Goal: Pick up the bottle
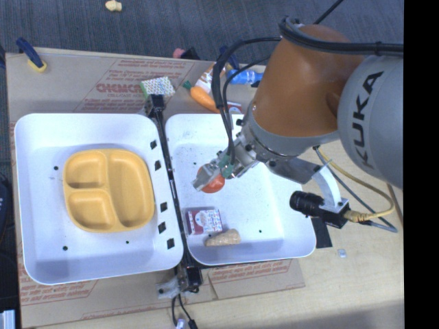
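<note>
**Camera view: gripper low in the right bin, bottle outside on the bench**

1. Arm and end effector. The KUKA arm (322, 94) reaches in from the right and covers much of the right bin (274, 249). The gripper (214, 175) sits low over the middle of that bin, directly at a small red round object (215, 184). Whether the gripper is open or closed cannot be told, nor whether it touches the red object.

2. Task item. What appears to be the bottle (244, 77), blue and white, lies on its side on the cardboard (103, 81) beyond the far rim of the right bin. It is partly hidden by the arm and well apart from the gripper. An orange carrot-like item (203, 98) lies just beside it, to the left.

3. Other contents, right bin. A red and white packet (204, 220) lies near the front wall, with a tan peanut-shaped piece (223, 238) just in front of it.

4. Left bin (34, 252). A yellow divided plate (108, 189) with three compartments lies flat at the centre.

5. Surroundings. A green and white checked block (156, 86) rests at the far end of the seam between the bins.
</note>
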